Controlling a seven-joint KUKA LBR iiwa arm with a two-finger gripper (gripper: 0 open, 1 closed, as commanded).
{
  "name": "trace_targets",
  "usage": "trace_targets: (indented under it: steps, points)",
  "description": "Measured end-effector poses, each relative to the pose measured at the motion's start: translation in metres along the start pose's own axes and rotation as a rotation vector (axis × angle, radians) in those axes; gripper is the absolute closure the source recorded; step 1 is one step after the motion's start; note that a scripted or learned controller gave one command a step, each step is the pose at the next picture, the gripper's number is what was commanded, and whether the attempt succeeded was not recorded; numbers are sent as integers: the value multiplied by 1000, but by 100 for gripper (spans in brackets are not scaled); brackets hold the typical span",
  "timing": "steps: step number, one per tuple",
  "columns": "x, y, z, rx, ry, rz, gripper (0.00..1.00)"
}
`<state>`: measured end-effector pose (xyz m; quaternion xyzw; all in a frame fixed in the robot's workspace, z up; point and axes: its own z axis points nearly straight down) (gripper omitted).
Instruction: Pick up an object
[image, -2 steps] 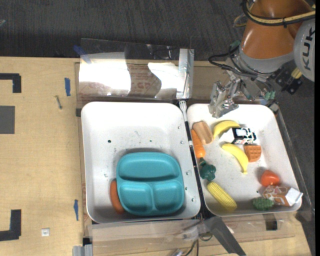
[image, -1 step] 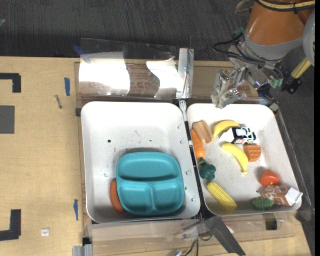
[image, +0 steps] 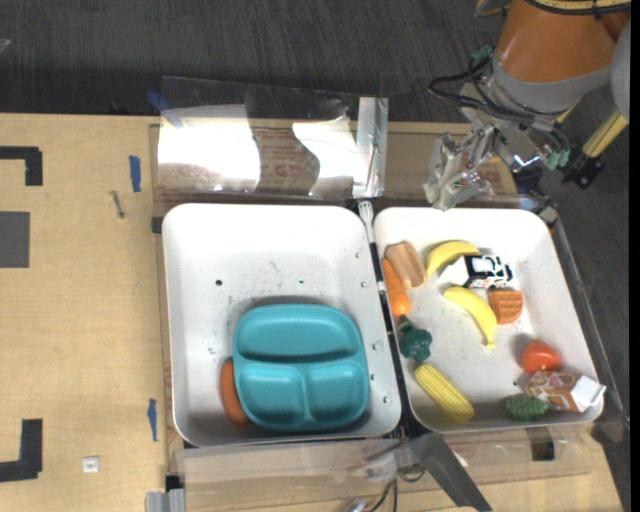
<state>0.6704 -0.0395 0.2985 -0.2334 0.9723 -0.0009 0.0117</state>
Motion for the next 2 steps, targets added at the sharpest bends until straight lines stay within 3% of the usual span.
trace_targets:
  steps: [1, 2]
  points:
    - [5, -7, -14, -3, 10, -9, 100]
    - [3, 2, 14, -9, 19, -96, 100]
